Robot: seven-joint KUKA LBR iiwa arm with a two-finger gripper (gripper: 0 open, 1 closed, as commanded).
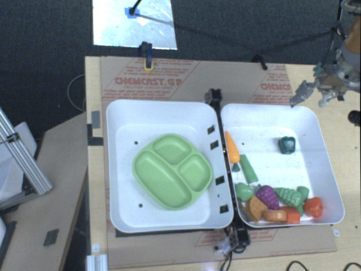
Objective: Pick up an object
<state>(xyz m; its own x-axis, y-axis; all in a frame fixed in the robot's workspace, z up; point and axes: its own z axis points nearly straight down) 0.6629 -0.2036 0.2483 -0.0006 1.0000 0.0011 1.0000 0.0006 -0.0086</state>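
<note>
- Toy food pieces, the things to be picked, lie in the right bin (321, 145): a dark green pepper (287, 145) sits alone in the upper part of that bin, well apart from the rest.
- An orange carrot (231, 147) lies along the right bin's left wall, with a green pod-like piece (249, 169) just below it.
- Along the bin's near edge a cluster is packed close: a round green piece (244, 192), a purple grape bunch (268, 196), a bumpy green piece (290, 196), a tan-orange piece (256, 208), an orange-red piece (277, 214) and a red tomato (313, 207).
- The left bin (121, 151) holds a light green divided plate (172, 171), lying flat near its middle.
- The pincer (315, 95) hangs over the desk (186, 78) just beyond the right bin's far right corner, above the rim and not among the toys.
- Its two fingers are spread wide, one reaching left toward the bin corner, and nothing sits between them.
- The grey arm (350, 44) comes in from the right edge, above the pincer.
</note>
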